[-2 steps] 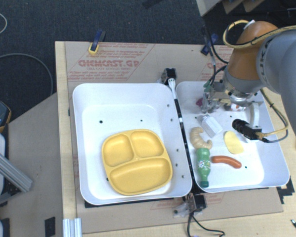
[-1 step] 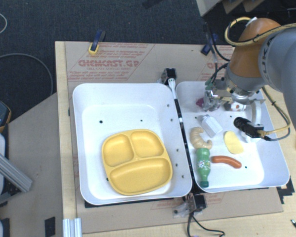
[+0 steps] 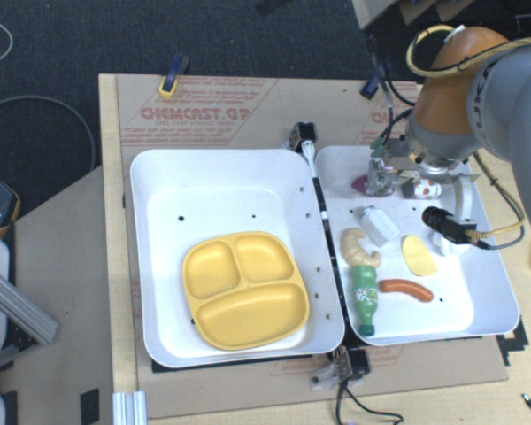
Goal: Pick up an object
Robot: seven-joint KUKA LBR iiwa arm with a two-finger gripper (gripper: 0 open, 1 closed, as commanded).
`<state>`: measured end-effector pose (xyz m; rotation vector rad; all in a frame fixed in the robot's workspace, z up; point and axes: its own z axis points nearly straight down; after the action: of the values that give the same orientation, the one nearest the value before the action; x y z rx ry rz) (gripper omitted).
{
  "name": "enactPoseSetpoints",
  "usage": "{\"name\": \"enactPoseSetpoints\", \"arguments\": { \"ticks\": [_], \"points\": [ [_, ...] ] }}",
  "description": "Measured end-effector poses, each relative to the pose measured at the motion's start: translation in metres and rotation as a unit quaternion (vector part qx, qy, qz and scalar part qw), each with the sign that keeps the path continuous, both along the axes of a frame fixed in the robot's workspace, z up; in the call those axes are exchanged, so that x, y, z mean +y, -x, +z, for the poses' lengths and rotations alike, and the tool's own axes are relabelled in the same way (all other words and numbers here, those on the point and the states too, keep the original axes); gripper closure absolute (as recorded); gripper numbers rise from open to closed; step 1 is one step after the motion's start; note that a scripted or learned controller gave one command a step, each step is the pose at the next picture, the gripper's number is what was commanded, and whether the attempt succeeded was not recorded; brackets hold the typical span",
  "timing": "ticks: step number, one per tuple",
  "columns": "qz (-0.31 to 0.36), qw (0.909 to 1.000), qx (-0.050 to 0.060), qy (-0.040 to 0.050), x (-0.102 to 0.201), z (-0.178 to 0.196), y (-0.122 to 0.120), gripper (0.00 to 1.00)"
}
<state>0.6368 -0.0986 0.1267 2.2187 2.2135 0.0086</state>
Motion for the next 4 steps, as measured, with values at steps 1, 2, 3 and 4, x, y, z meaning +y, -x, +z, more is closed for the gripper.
{"name": "enactPoseSetpoints", "arguments": {
  "ticks": [1,2,3,4],
  "points": [
    [0.0,1.0,-0.001,0.0001,0.0,0.01,-0.001,1.0],
    [-0.001,1.0,-0.003,0.0002,0.0,0.02,-0.001,1.0],
    [-0.001,1.0,-0.004,0.0003,0.0,0.031,-0.002,1.0],
    [-0.001,1.0,-0.005,0.0004,0.0,0.041,-0.002,1.0]
  ]
}}
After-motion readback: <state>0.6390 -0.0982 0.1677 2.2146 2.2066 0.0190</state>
